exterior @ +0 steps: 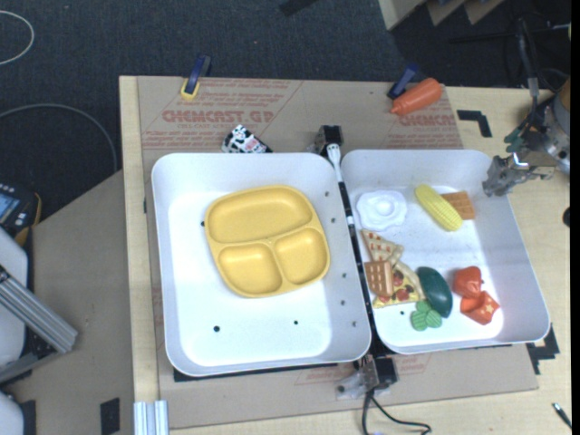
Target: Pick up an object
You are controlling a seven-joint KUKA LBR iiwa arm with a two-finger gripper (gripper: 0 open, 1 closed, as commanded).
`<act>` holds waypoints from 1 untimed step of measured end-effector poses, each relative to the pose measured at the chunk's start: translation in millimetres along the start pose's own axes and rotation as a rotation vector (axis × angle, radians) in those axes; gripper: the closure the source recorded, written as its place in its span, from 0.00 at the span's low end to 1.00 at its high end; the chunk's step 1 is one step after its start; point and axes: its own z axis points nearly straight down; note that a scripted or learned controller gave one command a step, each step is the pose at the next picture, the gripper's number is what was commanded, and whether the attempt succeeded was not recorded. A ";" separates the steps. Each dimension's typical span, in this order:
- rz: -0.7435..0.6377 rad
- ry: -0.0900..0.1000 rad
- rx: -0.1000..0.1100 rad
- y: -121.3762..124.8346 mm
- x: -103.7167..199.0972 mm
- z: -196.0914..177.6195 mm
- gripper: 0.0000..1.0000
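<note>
Dark carpet surrounds your worktop (136, 243), a pale board w/ red print carrying two white bins side by side. Left bin (181, 333) holds a yellow divided plate (265, 239), three compartments, lying flat near the bin's middle. Right bin (517, 243) holds the toy food: white fried egg (381, 209) at upper left, yellow corn cob (437, 207) just beside it w/ an orange cracker (460, 205) touching the cob's right side, waffle and pizza pieces (385, 270) along the left wall, dark green veg (434, 290) next to them, small green floret (422, 317) below it, red pepper (471, 293) at lower right. Your gripper (500, 178) sits at the right bin's upper right rim, apart from all the food; nothing is between its fingers, and you can't tell from this angle if it's open or closed. Orange carrot (417, 96) lies on the board above the bins.
</note>
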 end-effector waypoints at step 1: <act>-0.003 0.005 0.008 -14.0 54.0 -10.4 1.00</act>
